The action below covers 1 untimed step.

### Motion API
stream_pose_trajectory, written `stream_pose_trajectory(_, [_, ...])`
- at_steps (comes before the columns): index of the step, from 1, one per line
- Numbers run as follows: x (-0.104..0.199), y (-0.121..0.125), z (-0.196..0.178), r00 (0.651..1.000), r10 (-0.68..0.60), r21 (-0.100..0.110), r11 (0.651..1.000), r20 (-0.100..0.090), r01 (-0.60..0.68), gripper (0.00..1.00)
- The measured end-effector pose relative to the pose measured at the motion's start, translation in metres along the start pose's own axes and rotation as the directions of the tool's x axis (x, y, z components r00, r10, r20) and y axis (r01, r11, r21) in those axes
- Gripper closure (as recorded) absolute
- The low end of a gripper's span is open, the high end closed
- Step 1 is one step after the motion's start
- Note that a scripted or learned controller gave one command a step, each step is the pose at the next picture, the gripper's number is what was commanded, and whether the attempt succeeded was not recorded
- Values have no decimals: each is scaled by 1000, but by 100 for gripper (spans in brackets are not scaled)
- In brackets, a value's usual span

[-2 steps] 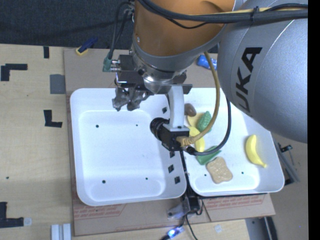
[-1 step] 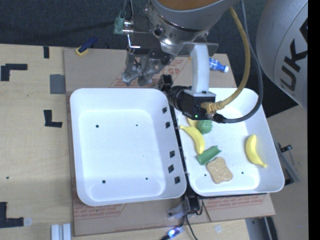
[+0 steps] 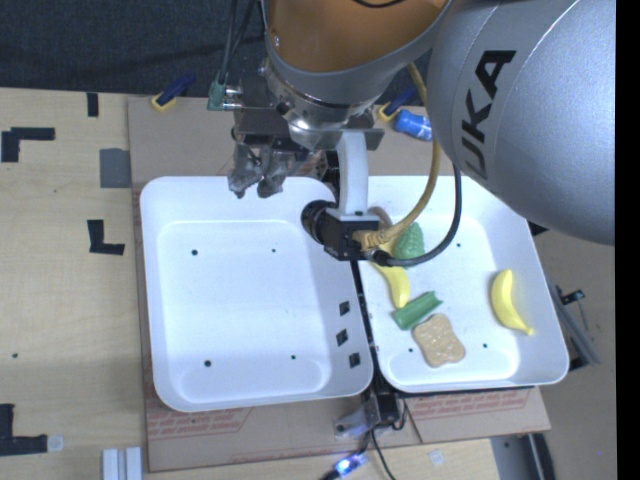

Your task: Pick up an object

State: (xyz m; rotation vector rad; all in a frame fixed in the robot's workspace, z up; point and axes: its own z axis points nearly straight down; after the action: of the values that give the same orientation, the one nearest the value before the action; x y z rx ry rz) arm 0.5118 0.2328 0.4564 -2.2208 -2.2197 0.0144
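Claw [image 3: 257, 181] at upper centre, over the left bin's [image 3: 170, 368] top rim; fingers slightly apart, nothing between them. Arm casing reads "KUKA", partly cut off. Right bin [image 3: 535, 373], lower right: two bananas [image 3: 509, 302], green pieces [image 3: 414, 309], cracker [image 3: 439, 342].
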Motion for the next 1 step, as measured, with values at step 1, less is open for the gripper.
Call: stream_pose_trajectory(1, [-3,-23,-83,1000,-5,-13,1000,-9,4,100])
